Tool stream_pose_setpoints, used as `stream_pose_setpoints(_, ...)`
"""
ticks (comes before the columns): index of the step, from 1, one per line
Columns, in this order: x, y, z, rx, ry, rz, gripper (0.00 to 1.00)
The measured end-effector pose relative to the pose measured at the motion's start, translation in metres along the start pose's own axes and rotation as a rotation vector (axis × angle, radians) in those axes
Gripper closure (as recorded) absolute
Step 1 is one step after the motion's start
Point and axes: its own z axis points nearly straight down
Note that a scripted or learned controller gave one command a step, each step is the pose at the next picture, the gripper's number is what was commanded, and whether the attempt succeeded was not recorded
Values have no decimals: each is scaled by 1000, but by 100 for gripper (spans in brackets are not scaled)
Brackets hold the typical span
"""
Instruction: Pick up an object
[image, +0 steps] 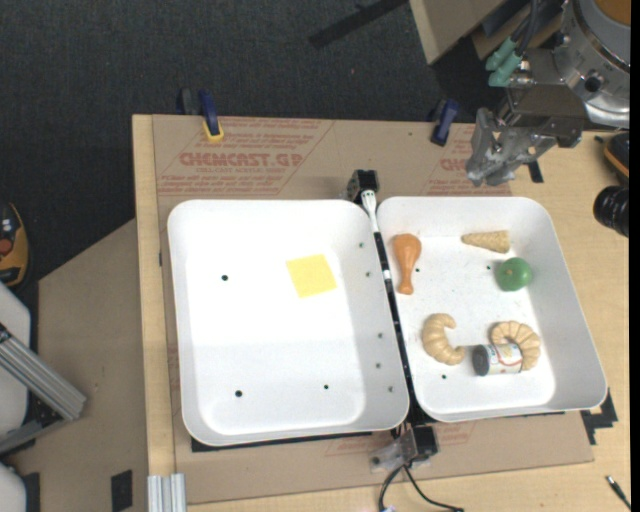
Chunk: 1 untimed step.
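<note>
My gripper (495, 160) hangs high over the far rim of the right bin (560, 385), open with nothing between its fingers. Below it in that bin lie an orange drumstick (405, 260), a tan wedge (486, 240) and a green ball (513, 273). Nearer the front are a tan croissant shape (441, 337), a curled striped pastry (519, 340) and a small dark-capped cylinder (490, 359) touching that pastry. A flat yellow square (311, 275) lies alone in the left bin (200, 400).
Both bins sit on a brown board (250, 150) held by blue clamps (209, 112) at its far edge. A black clip (361, 185) joins the bins at the back. Metal framing (40, 385) stands off the board at the left.
</note>
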Motion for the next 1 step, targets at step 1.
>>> stream_pose_setpoints(1,62,-8,130,32,-5,-4,100)
